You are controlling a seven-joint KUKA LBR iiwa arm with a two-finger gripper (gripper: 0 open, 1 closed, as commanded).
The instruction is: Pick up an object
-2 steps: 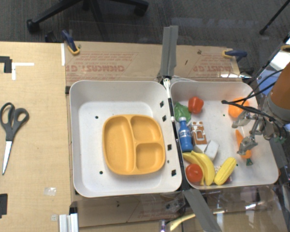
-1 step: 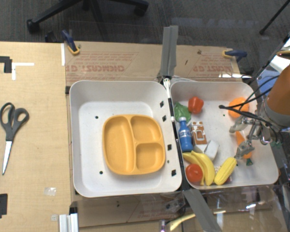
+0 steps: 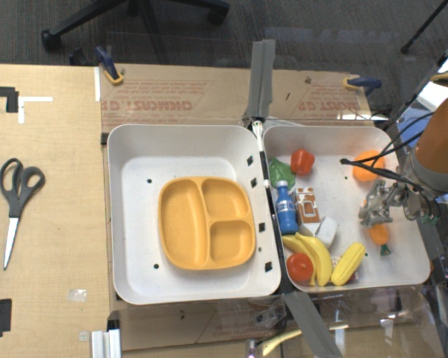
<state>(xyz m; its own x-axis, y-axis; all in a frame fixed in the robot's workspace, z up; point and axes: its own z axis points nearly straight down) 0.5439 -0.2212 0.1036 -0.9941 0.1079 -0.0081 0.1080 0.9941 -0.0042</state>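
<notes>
Down at the right side of the right bin (image 3: 332,189) with the gripper (image 3: 376,204), just far of a small carrot (image 3: 379,234) and just near of an orange (image 3: 367,167). Cannot tell whether clenched or released: too tangled with cables and metal to read, and nothing visibly grasped. Probably aiming at the carrot, which lies close to the bin's right wall.

Risks from here:
- Closing beside or above the carrot and coming up empty, since small and low.
- Nudging it against the wall and out of reach.
- Catching the wall itself on a descent.
- Bumping the orange and sending it rolling toward the pepper (image 3: 302,161).

Well apart to the left: bottle (image 3: 286,209), banana (image 3: 315,252), corn (image 3: 348,263), so little danger of a double grab there.
</notes>
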